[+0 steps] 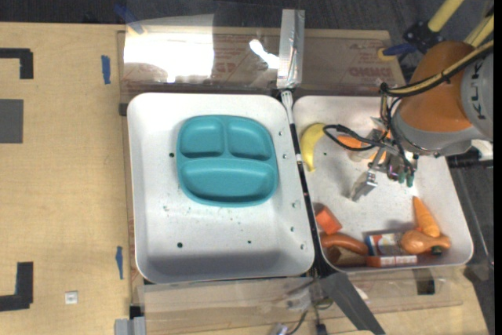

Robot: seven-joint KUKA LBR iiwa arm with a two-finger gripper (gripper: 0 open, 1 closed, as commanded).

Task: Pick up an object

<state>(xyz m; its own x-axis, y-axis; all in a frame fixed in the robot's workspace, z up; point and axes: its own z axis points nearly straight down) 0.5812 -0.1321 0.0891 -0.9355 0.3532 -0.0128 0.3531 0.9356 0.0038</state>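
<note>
2 bins, 1 teal tray

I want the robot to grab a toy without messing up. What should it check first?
1. Tool is over the right bin: ok.
2. Nothing stuck in the tool: cannot tell.
3. Toys are there to grab, such as the yellow banana and the orange carrot: ok.
4. A toy sits right under the tool: not ok, bare white floor there.
5. Toys along the near wall have room around them: not ok, they are crowded together.
</note>
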